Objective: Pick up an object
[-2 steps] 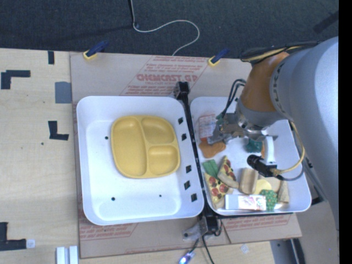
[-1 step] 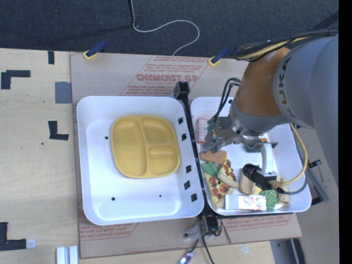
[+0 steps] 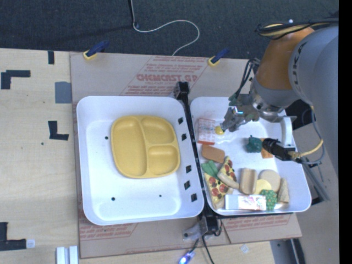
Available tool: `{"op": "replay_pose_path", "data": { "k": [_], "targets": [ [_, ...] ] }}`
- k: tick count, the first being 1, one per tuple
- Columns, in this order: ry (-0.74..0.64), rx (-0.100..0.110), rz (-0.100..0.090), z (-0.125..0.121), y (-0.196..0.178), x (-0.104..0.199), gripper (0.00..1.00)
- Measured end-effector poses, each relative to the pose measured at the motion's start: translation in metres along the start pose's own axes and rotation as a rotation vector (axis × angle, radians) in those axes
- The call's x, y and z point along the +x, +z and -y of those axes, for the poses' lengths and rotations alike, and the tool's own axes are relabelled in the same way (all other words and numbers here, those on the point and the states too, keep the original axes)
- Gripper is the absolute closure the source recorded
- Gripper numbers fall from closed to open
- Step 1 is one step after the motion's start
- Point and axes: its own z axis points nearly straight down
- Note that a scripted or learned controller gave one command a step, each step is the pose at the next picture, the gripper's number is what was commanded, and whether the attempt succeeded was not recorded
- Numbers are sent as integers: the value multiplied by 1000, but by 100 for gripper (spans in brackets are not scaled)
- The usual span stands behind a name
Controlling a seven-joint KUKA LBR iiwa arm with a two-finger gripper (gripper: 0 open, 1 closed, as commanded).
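The arm [image 3: 294, 65] leans in from the right side of the bench [image 3: 33, 147], its orange band bright above the wrist, and the hand [image 3: 230, 121] hangs low over the far-left part of the right bin [image 3: 301, 191]. From where I stand I cannot tell whether the hand is released or clenched; a small yellow bit [image 3: 219, 130] shows right at its tip, but whether that piece is held or simply lying beneath it is not clear. Just beside the tip, toward the bin's left wall, lies a clear packet with red print [image 3: 205, 128], and below that a brown slab like a cracker [image 3: 213, 153]. A dark green toy [image 3: 253, 144] sits near the middle of that bin, with a small orange piece [image 3: 267, 153] touching its right side. The near end of the bin is crowded: a pizza slice [image 3: 226, 174], a green leafy piece [image 3: 210, 168], tan bread-like pieces [image 3: 248, 179], and a white carton with red markings [image 3: 245, 202] lying flat along the near wall. In the left bin [image 3: 91, 202] a yellow divided plate [image 3: 146, 146] rests alone near the middle, well apart from the hand. A white cable [image 3: 165, 29] curls over the dark floor beyond the far edge of the bench.
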Motion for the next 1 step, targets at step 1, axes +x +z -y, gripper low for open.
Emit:
{"op": "replay_pose_path", "data": {
  "k": [1],
  "targets": [
    [-1,5,0,3,0,2,0]
  ]
}}
